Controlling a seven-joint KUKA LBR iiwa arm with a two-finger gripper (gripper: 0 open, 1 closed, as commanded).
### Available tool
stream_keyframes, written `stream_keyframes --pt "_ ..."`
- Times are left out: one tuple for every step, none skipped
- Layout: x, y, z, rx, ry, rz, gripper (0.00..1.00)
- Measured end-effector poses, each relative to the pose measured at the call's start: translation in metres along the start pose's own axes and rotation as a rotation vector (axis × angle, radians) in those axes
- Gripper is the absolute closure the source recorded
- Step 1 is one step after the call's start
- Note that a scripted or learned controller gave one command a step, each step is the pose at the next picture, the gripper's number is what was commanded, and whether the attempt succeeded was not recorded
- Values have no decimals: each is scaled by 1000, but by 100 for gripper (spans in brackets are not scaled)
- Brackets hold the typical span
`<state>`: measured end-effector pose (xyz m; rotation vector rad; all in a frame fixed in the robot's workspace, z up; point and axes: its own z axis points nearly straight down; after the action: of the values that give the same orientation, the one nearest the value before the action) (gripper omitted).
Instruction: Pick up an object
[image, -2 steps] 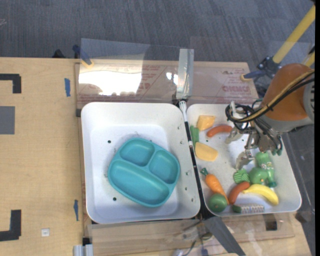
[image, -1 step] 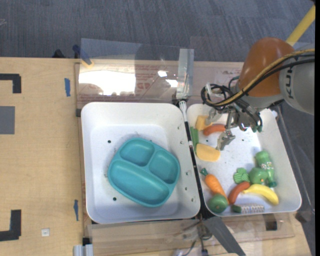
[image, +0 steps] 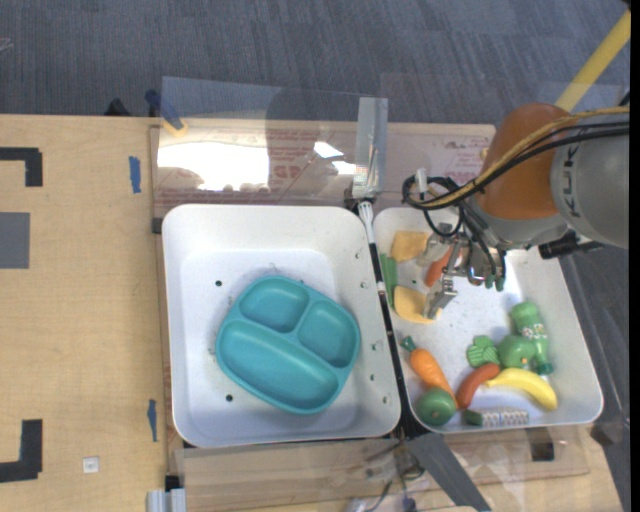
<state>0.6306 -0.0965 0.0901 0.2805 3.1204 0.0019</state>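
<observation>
Surface (image: 70, 300): pale wood, carrying two shallow white bins side by side. Left bin (image: 190, 240): holds one teal divided plate (image: 288, 343), three compartments, lying flat near the bin's middle. Right bin (image: 575, 330): holds a scatter of toy food. Upper left part of that bin: a yellow-orange wedge (image: 407, 245) and, just below it, a paler yellow wedge (image: 410, 305), both close to the wall shared with the left bin; a thin dark green piece (image: 388, 272) lies against that wall. Lower part: an orange carrot (image: 430, 368) with a round green item (image: 436, 405) touching its lower end; a red-orange chilli-like piece (image: 476, 381) beside a yellow banana (image: 523, 386); a cluster of green toys (image: 515, 343) above the banana; a small pale strip (image: 505, 417) at the near rim. Arm (image: 560, 170): grey with an orange band, entering from the right over the right bin. Claw (image: 445, 283): hanging low over the upper left of the right bin, just beside the paler yellow wedge; an orange piece (image: 436, 268) shows near its fingers, but whether it is gripped, and how wide the claw stands, cannot be told.
</observation>
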Motion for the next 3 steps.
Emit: stream_keyframes --pt "12 -15 0 0 0 333 0" --pt "-34 -93 3 4 0 405 0" --pt "10 -134 2 5 1 456 0"
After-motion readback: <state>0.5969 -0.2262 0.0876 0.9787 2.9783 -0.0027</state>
